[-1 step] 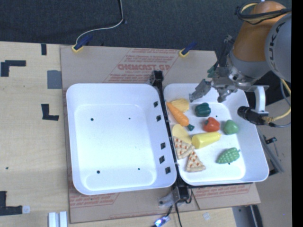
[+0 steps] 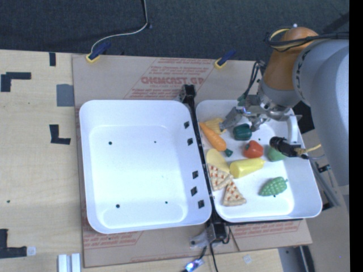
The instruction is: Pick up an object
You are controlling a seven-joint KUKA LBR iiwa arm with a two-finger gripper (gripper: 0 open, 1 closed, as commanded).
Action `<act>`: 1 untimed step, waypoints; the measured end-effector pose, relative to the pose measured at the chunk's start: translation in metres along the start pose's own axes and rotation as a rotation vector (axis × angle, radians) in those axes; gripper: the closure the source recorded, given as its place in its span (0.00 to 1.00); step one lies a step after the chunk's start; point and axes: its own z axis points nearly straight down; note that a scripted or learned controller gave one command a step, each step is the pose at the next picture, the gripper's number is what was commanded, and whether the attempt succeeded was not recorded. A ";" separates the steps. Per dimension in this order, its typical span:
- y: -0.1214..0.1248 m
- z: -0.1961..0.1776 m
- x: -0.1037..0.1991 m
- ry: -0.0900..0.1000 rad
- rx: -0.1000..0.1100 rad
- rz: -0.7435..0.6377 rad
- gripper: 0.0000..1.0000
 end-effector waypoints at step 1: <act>0.015 0.039 -0.050 -0.001 -0.006 0.001 0.00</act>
